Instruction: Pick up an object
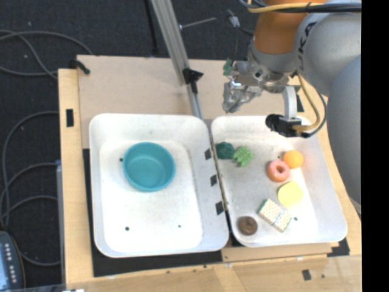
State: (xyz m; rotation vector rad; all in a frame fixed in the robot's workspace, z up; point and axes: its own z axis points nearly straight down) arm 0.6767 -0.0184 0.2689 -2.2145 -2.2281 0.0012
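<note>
My gripper (234,104) hangs above the far left corner of the right bin (322,224), with nothing visible between its fingers. In that bin lie a dark green piece (224,150) and a light green broccoli-like toy (243,156) near the left wall. Further right are a pink donut (278,171), an orange ball (293,159) and a yellow round piece (290,194). A checkered cracker-like block (274,214) and a brown cookie (247,225) lie near the front.
The left bin (103,224) holds a teal bowl (149,166). A slanted metal post (173,38) rises behind the bins, ending by the divide between them. Cables lie on the dark floor at left.
</note>
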